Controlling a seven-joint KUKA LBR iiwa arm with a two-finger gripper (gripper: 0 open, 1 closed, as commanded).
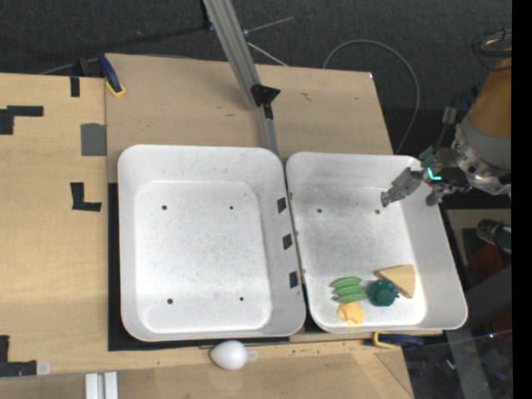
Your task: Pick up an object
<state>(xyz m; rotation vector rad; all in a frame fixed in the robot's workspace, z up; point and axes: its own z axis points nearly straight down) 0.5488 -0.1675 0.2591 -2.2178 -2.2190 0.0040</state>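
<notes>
The gripper (413, 187) hangs over the upper right corner of the right bin (332, 173), its two fingers spread apart with nothing between them and touching none of the things below. Well apart from it, in the bin's lower right corner, four small things sit clustered. A green pea pod (347, 288) lies with its long axis running left to right. Just below it sits a yellow piece (351, 312). Beside them is a dark teal lump (383, 293), touching a tan wedge (399, 278) whose point faces left. The left bin (199, 160) adjoins. A white egg (229, 355) rests on the bench (191, 98).
</notes>
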